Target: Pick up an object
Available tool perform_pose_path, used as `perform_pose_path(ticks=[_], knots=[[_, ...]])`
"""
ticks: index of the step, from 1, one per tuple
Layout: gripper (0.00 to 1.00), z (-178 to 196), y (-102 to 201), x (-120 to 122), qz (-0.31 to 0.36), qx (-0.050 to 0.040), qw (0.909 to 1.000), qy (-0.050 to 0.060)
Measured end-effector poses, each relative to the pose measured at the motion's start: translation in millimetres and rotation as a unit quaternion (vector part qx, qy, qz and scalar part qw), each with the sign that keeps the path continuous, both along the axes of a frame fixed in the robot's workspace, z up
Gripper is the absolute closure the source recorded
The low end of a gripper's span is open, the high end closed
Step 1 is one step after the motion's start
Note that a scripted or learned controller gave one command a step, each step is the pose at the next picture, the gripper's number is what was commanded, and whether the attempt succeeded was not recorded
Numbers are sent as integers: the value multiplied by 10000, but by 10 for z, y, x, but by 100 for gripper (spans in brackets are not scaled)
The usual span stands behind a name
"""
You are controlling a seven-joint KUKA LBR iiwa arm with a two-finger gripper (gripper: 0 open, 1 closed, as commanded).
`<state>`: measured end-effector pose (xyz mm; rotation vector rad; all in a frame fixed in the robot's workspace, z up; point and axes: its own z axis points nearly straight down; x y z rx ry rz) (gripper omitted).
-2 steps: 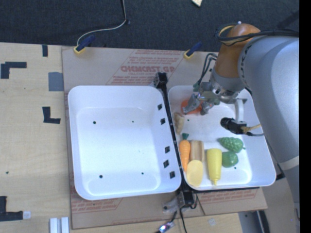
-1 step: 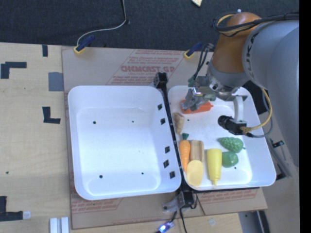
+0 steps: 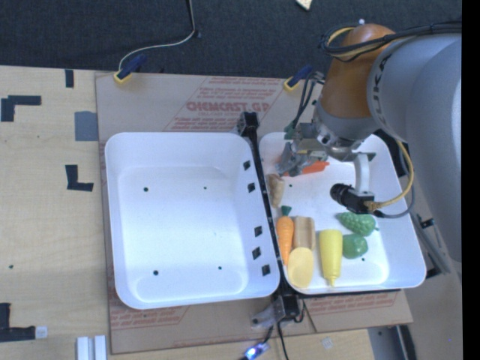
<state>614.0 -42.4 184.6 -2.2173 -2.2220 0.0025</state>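
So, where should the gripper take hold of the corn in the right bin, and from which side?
Probably across the middle of the corn, coming straight down from above. It lies flat, lengthwise toward the front wall of the right bin, tapering to its front end. The fingers should close across its width; the gap to the tan block on one side and the green piece on the other looks narrow.

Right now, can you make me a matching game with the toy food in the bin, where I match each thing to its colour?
Things:
1. carrot
2. corn cob
3. leafy vegetable
4. small piece under the gripper

Colours:
A. green
B. red-orange
C. orange
D. yellow

All four lie in the right-hand bin, where the gripper has reached in near the top.

Pairs: 1-C, 2-D, 3-A, 4-B
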Motion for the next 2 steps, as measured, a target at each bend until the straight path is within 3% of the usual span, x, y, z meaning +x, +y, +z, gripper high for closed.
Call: perform_pose_path(ticks=[1, 2], knots=[[100, -8, 241, -351, -1, -1, 10000, 8], [0, -8, 230, -339, -5, -3, 10000, -3]])
